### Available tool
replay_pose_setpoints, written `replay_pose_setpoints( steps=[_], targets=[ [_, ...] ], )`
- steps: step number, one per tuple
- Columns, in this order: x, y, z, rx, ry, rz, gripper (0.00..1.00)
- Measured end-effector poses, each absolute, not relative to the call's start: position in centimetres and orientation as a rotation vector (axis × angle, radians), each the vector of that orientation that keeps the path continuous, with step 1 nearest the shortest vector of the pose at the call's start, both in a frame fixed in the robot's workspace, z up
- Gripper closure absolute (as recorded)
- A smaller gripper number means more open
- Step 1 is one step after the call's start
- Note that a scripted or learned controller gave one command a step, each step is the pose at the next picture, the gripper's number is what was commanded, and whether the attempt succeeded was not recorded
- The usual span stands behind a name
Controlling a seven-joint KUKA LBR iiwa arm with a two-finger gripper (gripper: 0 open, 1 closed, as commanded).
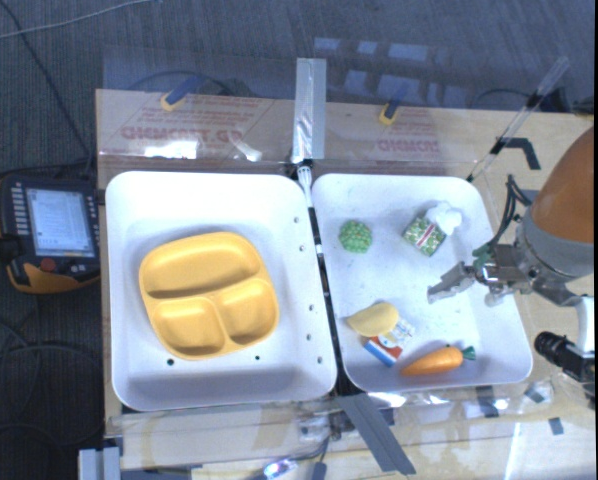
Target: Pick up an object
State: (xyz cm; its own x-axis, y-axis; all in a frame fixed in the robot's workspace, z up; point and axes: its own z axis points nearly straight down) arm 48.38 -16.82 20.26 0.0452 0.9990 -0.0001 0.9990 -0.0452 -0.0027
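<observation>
The large yellow plastic compartment tray (209, 293) is left alone in the left white bin (129, 198). Small pickable items, like the orange carrot (434, 361), are scattered in the right white bin (449, 190); the empty gripper (457, 282) is poised above, jaws seemingly parted.

A robot lab: carpeted floor, loose cables (39, 23), teach pendant (47, 230), taped bench with white bins (124, 298).

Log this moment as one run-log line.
gripper: open, holding nothing | over right white bin | nearest: orange plastic carrot | yellow divided tray: left bin
</observation>
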Motion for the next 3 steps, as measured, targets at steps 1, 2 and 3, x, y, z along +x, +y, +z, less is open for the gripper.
replay_pose_setpoints(
  steps=[1, 2, 3],
  targets=[
    [50.2, -9.3, 20.8, -2.468, -1.941, 0.004, 0.0],
    [48.4, -4.3, 21.6, -2.471, -1.935, 0.006, 0.0],
    [48.7, -10.9, 11.9, -2.463, -1.944, 0.007, 0.0]
  ],
)
